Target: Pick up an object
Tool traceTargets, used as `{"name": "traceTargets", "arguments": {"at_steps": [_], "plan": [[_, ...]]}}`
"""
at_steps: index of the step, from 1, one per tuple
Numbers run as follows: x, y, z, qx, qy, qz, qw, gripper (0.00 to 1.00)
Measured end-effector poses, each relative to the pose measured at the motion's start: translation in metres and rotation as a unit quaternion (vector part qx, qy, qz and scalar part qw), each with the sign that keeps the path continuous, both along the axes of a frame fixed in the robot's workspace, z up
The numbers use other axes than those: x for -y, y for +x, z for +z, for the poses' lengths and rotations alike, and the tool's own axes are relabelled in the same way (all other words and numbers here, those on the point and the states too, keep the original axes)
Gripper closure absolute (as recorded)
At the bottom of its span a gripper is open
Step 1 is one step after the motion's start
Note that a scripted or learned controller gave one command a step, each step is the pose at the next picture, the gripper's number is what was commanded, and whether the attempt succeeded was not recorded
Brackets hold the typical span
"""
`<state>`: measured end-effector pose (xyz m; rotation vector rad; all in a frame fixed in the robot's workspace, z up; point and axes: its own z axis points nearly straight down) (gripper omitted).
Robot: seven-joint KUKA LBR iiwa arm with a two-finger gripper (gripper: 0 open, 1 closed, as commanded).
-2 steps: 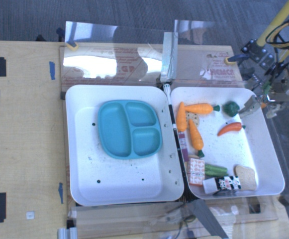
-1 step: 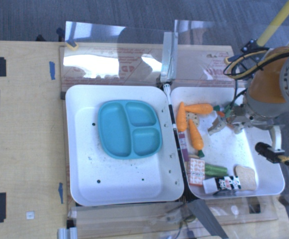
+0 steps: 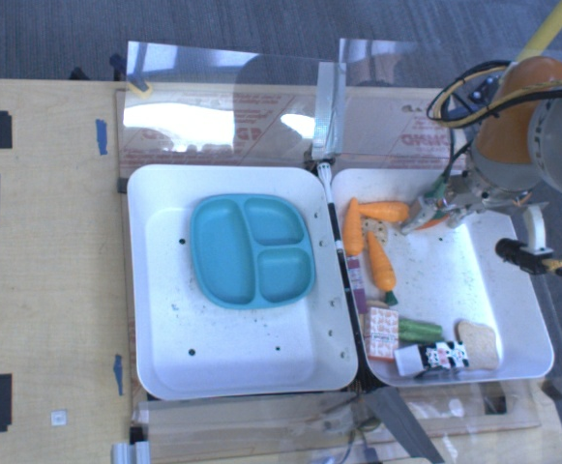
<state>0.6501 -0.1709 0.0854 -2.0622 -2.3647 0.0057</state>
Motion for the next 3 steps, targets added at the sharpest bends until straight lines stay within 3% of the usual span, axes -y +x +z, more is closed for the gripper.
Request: {"name": "traceTargets", "arguments": {"at_steps": [1,2,3], "plan": [[-0.047,0.008,0.0,-0.013,-0.006,0.039,0.9991,0.0],[-0.042,-0.032,0.038,0.005,-0.0008,0.06,0.9982,0.0],[-0.067,-0.041,0.006,0.009,-0.0029,0.072,0.9974,0.0]]}}
